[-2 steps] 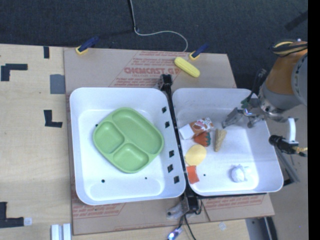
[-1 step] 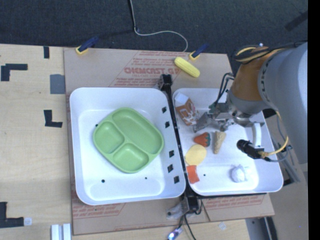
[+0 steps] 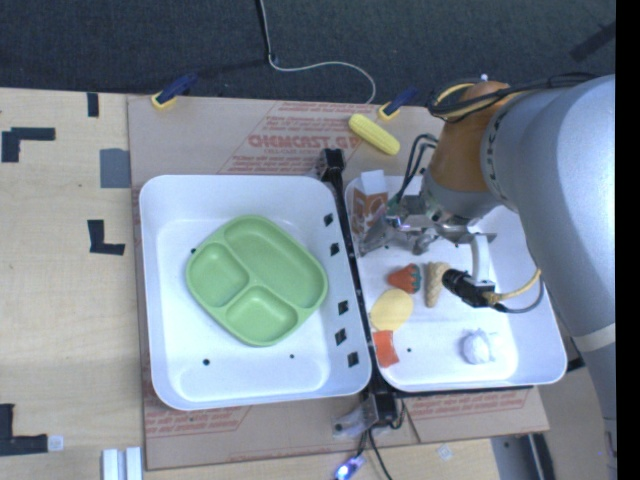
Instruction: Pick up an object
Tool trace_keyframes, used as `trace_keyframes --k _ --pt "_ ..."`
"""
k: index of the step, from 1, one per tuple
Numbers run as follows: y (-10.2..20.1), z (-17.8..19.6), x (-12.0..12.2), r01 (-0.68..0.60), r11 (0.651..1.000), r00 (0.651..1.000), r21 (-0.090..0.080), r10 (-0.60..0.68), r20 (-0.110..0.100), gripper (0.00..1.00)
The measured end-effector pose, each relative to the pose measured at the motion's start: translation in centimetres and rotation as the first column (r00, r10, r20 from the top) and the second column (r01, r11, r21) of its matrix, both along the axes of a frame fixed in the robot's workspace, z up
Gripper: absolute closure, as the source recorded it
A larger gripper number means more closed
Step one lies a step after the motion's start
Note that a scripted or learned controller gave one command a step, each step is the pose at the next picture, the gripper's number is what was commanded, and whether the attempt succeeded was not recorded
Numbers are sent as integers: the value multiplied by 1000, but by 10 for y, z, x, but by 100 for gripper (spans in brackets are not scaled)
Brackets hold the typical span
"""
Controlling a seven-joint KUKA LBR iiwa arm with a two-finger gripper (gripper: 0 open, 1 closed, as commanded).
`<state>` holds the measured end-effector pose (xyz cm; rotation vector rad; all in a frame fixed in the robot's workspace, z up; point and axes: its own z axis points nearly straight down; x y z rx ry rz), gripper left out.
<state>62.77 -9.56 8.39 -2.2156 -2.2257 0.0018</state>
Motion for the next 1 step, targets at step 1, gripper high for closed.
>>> trace_keyframes --k 1 --pt "-1 1 -69 5 1000 1000 0 -5 -1 0"
